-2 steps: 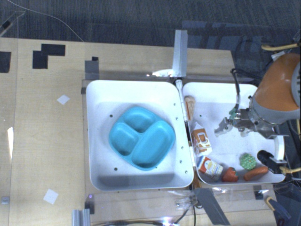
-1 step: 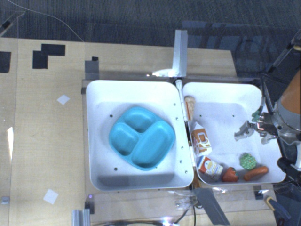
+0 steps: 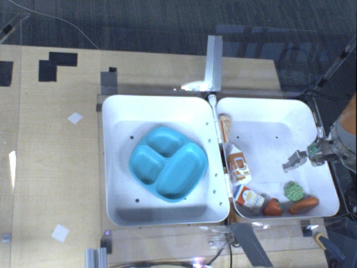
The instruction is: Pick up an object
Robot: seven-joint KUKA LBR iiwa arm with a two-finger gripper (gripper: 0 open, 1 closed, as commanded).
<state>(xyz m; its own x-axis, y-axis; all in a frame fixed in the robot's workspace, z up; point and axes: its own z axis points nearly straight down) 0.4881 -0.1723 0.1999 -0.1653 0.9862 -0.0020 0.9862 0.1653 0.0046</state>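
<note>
Hovering at three o'clock over the right bin [image 3: 268, 108], the hand [image 3: 295, 161], its spread impossible to judge, could miss the green ball [image 3: 294, 191] crowding the carrot [image 3: 304, 205].

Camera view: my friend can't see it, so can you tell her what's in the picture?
A robot arm's end effector hangs over the right white bin, which holds a green ball, a carrot, a red fruit and small cartons. The left white bin holds a blue divided plate.
</note>
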